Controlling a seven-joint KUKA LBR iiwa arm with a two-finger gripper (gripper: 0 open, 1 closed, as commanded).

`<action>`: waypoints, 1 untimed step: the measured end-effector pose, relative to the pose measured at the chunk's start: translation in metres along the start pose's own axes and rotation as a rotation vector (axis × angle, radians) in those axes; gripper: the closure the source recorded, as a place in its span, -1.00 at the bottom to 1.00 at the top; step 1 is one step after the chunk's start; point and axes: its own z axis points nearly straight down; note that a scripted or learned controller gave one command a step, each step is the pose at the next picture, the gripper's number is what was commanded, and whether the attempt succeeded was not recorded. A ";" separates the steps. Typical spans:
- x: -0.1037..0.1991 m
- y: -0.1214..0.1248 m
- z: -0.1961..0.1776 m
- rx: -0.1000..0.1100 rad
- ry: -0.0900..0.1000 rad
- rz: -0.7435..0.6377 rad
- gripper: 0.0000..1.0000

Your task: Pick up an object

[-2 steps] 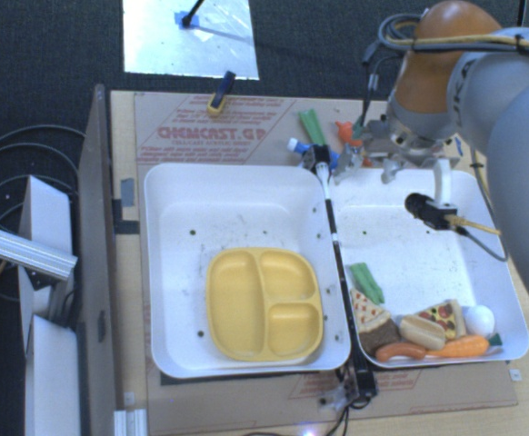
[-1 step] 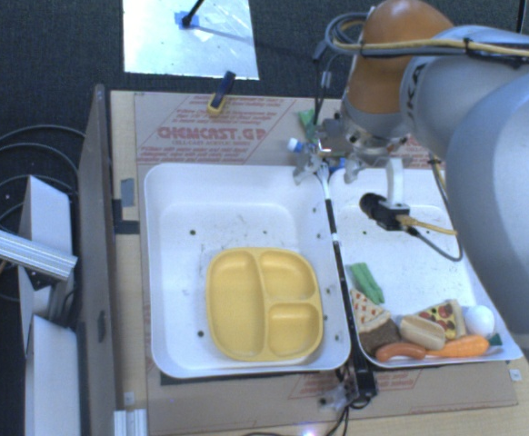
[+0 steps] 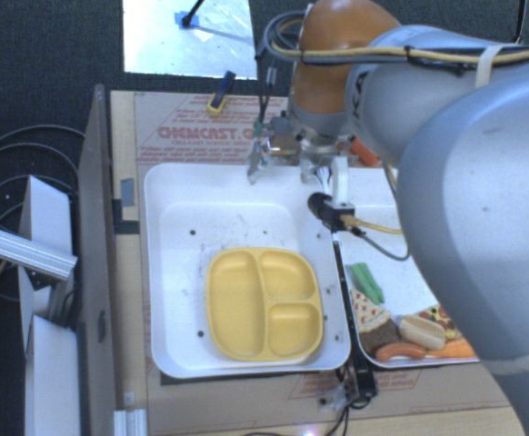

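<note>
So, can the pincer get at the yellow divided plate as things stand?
Probably yes: the yellow divided plate lies alone and uncovered in its bin, and the pincer hangs above that bin's far edge, with nothing between them.

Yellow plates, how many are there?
1. The yellow plastic divided plate lies in the left white bin; the grey arm hides much of the right bin.

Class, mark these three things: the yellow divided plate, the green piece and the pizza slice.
yellow divided plate [image 3: 264, 304], camera view, its centre by the ridge.
green piece [image 3: 366, 282], camera view, its middle.
pizza slice [image 3: 366, 312], camera view, its topping.
</note>
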 end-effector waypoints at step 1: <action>0.040 0.000 0.031 0.003 -0.003 0.004 -1.00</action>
